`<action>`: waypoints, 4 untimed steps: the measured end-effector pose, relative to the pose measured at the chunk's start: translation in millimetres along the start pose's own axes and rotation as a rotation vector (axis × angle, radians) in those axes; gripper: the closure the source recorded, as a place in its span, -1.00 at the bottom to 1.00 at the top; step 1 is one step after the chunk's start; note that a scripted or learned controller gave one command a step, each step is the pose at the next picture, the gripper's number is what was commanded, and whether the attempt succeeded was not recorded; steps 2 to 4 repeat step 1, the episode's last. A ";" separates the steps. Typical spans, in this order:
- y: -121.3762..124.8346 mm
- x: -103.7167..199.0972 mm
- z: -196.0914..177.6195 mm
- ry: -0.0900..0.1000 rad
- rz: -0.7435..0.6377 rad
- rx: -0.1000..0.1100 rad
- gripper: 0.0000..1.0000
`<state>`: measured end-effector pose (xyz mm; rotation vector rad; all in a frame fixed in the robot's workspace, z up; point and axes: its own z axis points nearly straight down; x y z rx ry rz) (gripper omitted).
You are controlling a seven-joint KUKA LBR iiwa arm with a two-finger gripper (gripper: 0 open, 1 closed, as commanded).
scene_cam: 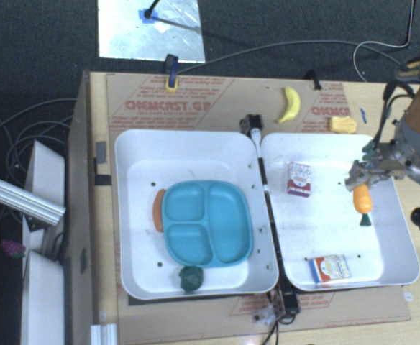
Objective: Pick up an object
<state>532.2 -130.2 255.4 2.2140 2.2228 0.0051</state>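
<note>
Over at the right bin (397, 264), the gripper (363, 180) is hovering near the far right side, and an orange carrot (362, 201) is hanging right under it with its top tucked up between the fingers, so it is gripping the carrot. Elsewhere in that bin a small red-and-white box (298, 178) and a flat carton (329, 268) are lying, while the left bin (131, 157) is holding a blue divided plate (207, 222), a hot dog (157, 208) and a dark green lump (191, 278).

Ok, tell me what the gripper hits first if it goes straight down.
Most likely the carrot, which sits right under the gripper in the right bin; depth is unclear from this slanted view.
</note>
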 end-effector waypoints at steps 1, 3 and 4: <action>5.1 71.9 20.0 0.002 -0.001 0.003 1.00; 5.1 71.9 20.0 0.002 -0.001 0.003 1.00; 5.1 71.9 20.0 0.002 -0.001 0.003 1.00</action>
